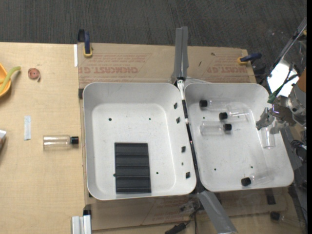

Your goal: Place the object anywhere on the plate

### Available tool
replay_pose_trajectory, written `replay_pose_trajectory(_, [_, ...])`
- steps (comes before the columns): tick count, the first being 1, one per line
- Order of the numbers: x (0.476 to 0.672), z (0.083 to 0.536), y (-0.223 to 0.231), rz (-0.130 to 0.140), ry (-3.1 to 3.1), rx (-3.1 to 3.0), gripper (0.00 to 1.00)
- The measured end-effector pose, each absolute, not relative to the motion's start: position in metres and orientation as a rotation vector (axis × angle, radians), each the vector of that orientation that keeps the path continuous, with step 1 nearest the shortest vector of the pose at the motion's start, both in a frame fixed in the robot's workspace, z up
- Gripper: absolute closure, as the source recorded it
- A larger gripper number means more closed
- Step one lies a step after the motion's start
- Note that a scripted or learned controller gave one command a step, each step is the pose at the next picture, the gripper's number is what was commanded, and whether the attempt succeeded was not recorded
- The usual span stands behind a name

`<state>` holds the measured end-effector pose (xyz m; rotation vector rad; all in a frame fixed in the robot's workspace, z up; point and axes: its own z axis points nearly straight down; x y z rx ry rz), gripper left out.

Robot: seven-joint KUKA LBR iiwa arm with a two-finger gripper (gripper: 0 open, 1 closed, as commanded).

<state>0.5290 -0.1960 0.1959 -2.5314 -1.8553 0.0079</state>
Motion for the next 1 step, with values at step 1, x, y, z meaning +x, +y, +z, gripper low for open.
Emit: replay_pose_trajectory(1, [0.529, 0.196, -0.196, 0.008, -1.855, -2.532, 0.0])
